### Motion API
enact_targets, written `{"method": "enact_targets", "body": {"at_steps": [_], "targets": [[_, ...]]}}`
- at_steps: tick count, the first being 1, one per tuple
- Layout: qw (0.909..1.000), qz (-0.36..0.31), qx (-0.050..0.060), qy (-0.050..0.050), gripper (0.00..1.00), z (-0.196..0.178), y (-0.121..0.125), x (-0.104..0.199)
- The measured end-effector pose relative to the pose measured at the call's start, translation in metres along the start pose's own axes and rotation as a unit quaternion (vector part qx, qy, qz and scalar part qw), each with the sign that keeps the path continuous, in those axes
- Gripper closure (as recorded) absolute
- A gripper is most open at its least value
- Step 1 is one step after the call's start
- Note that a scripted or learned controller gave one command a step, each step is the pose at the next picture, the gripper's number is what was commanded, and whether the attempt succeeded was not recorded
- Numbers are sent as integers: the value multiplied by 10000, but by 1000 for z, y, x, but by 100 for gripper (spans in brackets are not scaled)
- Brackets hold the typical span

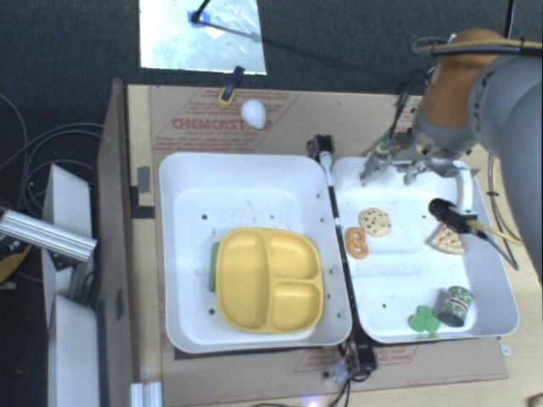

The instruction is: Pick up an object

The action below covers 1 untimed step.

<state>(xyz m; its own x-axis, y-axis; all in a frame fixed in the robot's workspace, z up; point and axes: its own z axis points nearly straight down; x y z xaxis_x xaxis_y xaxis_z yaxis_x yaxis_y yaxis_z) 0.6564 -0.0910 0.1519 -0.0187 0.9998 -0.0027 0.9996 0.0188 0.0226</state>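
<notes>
- The yellow tray (269, 280) lies in the left bin (182, 227), well left of and below the gripper (392, 170).
- The gripper hovers over the right bin's (492, 299) upper part, fingers spread apart, holding nothing.
- The pizza slice (446, 240) lies right of and below it.
- The cookie (374, 221) sits just below it, the pretzel (355, 243) further down.

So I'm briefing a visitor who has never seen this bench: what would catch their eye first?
Most likely the yellow divided tray filling the left bin, with a green thing peeking out at its left edge. Next, the grey and orange arm leaning over the right bin's far end, above small pieces: a cookie, a pretzel, a pizza slice and a small can.
</notes>
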Motion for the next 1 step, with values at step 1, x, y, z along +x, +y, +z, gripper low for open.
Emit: {"method": "enact_targets", "body": {"at_steps": [1], "targets": [[9998,98,144,17,0,71,-45,-5]]}}
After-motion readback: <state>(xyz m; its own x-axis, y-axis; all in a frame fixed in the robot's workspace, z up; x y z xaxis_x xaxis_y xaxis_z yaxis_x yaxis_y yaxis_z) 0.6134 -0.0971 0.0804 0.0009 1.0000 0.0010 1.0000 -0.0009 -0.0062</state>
